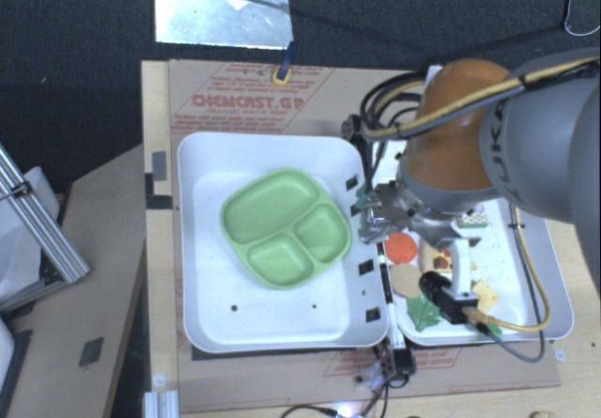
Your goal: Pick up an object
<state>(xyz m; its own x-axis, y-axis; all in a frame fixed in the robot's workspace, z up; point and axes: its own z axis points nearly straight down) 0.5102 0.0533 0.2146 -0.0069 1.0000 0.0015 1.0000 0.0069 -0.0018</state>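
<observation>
1. The gripper (382,217) sits low over the left edge of the right bin (554,308), beneath the grey arm (549,144) (whether it is wide or narrow cannot be told).
2. Small things lie in that bin: an orange disc (402,248) just beside the gripper, a green piece (424,314) and a yellow piece (485,294).
3. The left bin (202,219) holds a green divided plate (286,228).

Bench (563,371) — cardboard sheet (246,102) under left bin (201,311) and right bin (531,268), both white.

I can read red "CHEMCAST GP" on the flat brown paper-faced board (249,101), beyond and left of the pincer (377,219); smaller print there blurs.
</observation>
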